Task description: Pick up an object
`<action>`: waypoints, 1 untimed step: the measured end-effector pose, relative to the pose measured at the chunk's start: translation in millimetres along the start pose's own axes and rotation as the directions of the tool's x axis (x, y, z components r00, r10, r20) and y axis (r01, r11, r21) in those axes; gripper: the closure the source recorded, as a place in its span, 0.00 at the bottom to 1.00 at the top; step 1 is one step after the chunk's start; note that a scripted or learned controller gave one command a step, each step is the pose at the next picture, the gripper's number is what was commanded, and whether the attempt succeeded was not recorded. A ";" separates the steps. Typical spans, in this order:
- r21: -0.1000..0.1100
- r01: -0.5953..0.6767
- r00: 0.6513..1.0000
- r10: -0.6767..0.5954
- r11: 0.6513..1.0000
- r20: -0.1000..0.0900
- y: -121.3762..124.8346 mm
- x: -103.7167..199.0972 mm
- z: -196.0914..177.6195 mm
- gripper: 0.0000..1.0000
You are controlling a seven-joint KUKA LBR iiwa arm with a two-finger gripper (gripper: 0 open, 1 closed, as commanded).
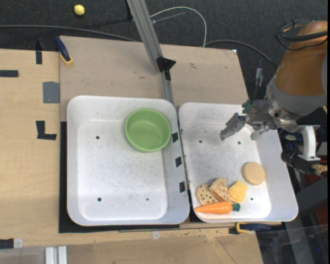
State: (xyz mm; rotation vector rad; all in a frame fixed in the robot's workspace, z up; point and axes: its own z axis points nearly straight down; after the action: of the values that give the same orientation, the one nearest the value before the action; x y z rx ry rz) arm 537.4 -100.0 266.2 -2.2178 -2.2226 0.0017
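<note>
My gripper hangs over the upper right part of the right bin, open, with nothing between its fingers. Below it in that bin lie a round tan bun, a yellow corn piece, two waffle-like crackers and an orange carrot, clustered near the bin's front edge. A green bowl sits upright in the left bin, at its upper right.
A grey metal post slants down to the gap between the bins. Cables run across the dark floor behind the bench. A small yellow ball lies far back on the floor.
</note>
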 end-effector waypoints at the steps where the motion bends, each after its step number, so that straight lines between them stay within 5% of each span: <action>1: 0.000 0.000 1.000 0.000 1.000 0.000 0.0 -0.2 0.0 0.00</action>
State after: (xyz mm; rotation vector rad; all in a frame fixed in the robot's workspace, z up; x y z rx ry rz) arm 537.4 -100.2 266.2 -2.2184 -2.2224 0.0015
